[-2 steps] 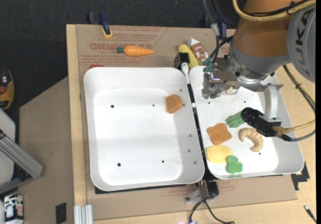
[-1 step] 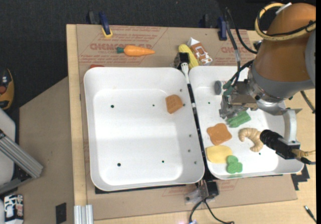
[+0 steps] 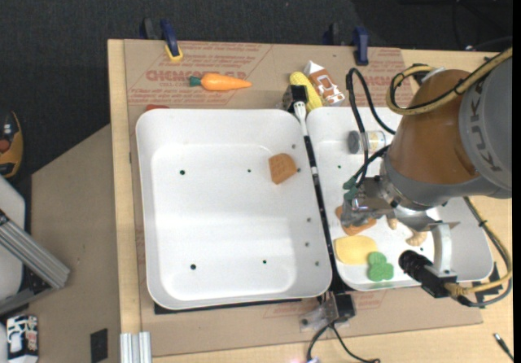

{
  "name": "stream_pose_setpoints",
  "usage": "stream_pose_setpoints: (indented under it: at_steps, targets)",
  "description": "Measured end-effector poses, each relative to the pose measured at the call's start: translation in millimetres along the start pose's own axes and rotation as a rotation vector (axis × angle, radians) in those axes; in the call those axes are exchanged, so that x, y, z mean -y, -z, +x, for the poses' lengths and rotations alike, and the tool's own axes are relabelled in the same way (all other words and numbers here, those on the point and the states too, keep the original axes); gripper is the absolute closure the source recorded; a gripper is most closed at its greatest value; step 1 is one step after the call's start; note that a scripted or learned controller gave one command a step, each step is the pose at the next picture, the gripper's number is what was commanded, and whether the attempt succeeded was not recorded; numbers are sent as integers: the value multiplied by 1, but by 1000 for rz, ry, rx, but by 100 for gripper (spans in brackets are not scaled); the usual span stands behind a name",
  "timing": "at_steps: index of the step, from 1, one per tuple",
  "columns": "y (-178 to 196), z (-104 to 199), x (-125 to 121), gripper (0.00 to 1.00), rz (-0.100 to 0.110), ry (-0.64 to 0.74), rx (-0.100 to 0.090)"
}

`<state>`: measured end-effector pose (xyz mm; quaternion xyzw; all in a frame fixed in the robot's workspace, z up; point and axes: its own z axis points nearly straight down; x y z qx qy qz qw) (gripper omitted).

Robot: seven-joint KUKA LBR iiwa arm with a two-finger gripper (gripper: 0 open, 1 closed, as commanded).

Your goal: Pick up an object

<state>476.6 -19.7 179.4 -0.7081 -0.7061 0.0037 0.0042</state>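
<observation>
— Two white bins. I see the jaws (image 3: 356,213) low in the right bin (image 3: 330,132), above a flat yellow piece (image 3: 355,251) beside a green knobbly piece (image 3: 378,266).
— Their state?
— Cannot tell.

A: Where is there room to pass?
B: The left bin (image 3: 220,272) is nearly all bare floor; a brown piece (image 3: 282,168) lies near its right wall.
A: And the right bin (image 3: 330,132)?
B: Crowded. The arm (image 3: 435,137) hangs over most of it, the tool (image 3: 356,208) low by the left wall, with a yellow piece (image 3: 356,250) and a green piece (image 3: 378,267) just below it.
A: The worktop (image 3: 122,109) behind?
B: A carrot (image 3: 221,83) and clamps (image 3: 172,43) along the back edge.
</observation>
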Motion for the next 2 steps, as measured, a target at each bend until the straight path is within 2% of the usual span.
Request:
stream_pose_setpoints:
  at_steps: [1, 2]
  targets:
    - [22, 46, -118, 100, -23, 9, 1]
    - [8, 60, -64, 100, -4, 3, -1]
